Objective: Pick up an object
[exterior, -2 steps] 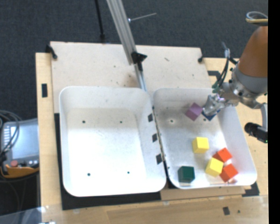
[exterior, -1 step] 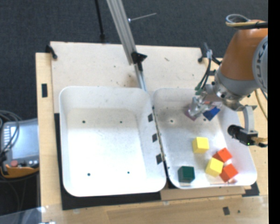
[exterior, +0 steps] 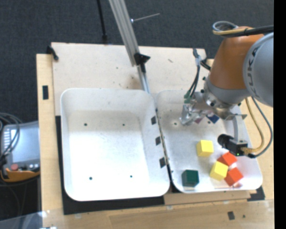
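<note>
Nothing grabbed yet, looks like the approach step. Closest block is the yellow cube, just below-right of the gripper; more cubes and a green block sit farther down. Can't tell about its grip. Next it needs lining up over one.

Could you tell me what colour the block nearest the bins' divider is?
Dark green block, camera view.
</note>
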Robot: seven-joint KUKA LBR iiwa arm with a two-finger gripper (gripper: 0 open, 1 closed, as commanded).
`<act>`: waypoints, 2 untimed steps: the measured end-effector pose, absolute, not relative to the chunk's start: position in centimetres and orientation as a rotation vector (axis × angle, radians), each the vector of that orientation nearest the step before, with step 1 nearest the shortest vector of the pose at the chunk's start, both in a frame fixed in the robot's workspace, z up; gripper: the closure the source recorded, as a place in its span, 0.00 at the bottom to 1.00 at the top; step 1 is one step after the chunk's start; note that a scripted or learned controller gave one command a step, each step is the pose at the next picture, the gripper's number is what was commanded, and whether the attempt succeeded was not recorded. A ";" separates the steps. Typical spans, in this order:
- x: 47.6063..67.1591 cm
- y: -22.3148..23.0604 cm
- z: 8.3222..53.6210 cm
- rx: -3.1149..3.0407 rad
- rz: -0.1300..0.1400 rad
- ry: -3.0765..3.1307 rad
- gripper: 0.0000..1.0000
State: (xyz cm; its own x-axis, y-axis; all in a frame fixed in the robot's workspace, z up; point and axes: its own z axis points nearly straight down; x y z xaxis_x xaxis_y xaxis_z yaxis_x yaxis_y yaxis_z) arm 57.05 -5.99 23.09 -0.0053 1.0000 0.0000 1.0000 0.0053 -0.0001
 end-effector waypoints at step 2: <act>54.9 4.4 21.9 -2.212 0.000 -2.228 1.00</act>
State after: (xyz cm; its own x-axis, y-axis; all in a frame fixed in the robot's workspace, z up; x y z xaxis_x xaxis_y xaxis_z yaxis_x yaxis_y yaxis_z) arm 54.88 4.43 21.88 -0.0070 1.0000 0.0014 1.0000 0.0070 -0.0011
